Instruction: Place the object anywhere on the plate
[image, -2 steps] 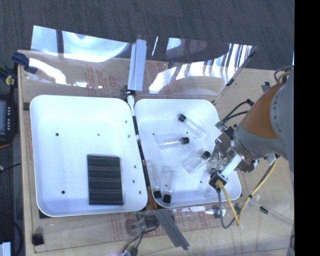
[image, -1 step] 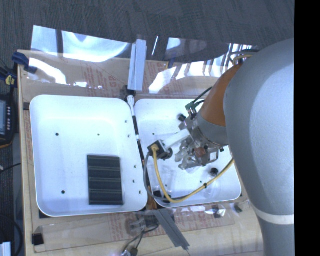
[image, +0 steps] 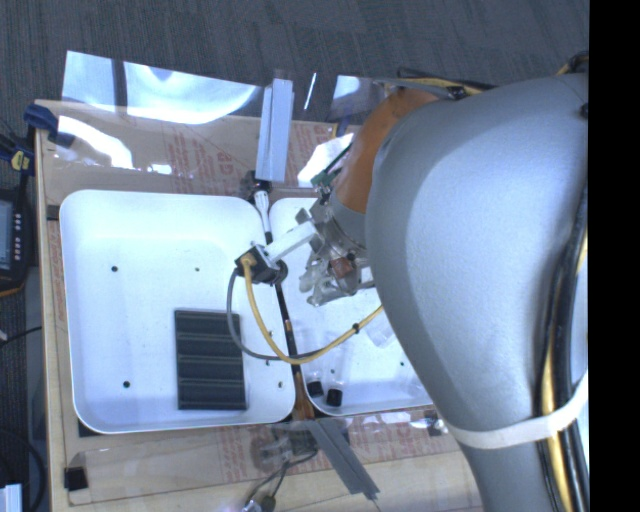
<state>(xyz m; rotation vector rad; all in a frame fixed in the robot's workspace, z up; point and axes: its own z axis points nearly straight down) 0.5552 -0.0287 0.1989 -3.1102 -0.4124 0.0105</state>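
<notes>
You're looking at the arm (image: 480, 250) reaching in from the right and covering most of the right bin (image: 372, 396); the orange band (image: 372, 150) is showing at the top of the wrist. The gripper (image: 328, 275) is hanging over the right bin's left part, just beside the wall shared by the two bins. Whether it's spread or pinched I can't tell, the tip is a blur of clear and grey parts, and I can't make out anything held in it. The plate (image: 210, 360), a dark ribbed rectangle, is lying flat in the left bin (image: 120, 230), toward its near right corner, well apart from the gripper. Nothing is sitting on it. Two small dark pieces (image: 333, 397) are lying in the right bin's near left corner; which thing is the object, I can't say for sure. A yellow cable (image: 262, 335) is looping from the wrist across the shared wall and over the left bin's edge, just right of the plate.
</notes>
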